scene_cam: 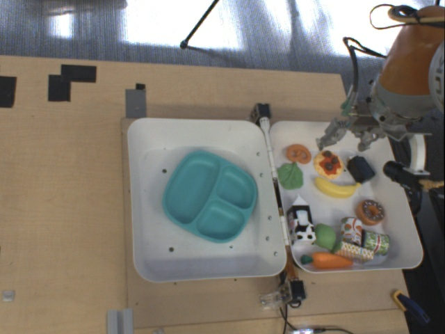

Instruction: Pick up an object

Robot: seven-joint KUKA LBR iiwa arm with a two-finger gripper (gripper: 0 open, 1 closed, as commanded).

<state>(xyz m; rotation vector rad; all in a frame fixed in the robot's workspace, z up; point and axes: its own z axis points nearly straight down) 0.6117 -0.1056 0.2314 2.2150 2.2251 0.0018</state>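
Here, fingers [345,139] spread open and empty above right bin [411,235], pizza toy [328,163], banana [336,187], black block [361,168] just below.

A teal divided tray [211,195] lies tilted in the left white bin [146,256], which sits on the tan surface [62,207] bearing black markers [69,81].

1. We count two white bins: the left bin [139,207] and the right bin [410,245].
2. One teal divided plate [211,195].
3. One banana [335,187], one carrot [331,260], one green leaf [291,175].
4. One doughnut [370,211], one cow figure [302,223].
5. One pincer [348,139] at two o'clock.
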